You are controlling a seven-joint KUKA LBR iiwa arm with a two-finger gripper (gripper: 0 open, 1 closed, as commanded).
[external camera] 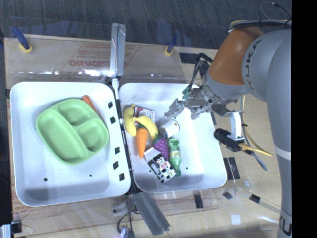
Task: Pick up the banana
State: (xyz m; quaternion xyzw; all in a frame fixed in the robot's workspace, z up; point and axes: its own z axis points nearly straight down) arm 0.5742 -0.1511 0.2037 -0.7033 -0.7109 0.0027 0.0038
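Note:
The yellow banana (131, 122) lies in the right bin (208, 170) near its left wall, with one yellow lobe curving right over an orange carrot (141, 141). My gripper (184, 111) hovers over the upper middle of that bin, to the right of the banana and apart from it. Its two fingers are spread open with nothing between them. The left fingertip (173, 109) is just above a small white cup (170, 128).
Beside the banana lie purple grapes (161, 145), a green bottle (174, 155), a black-and-white box (161, 167) and a small packet (146, 114). The left bin (29, 182) holds a green divided plate (73, 130) with an orange item (88, 101) behind it.

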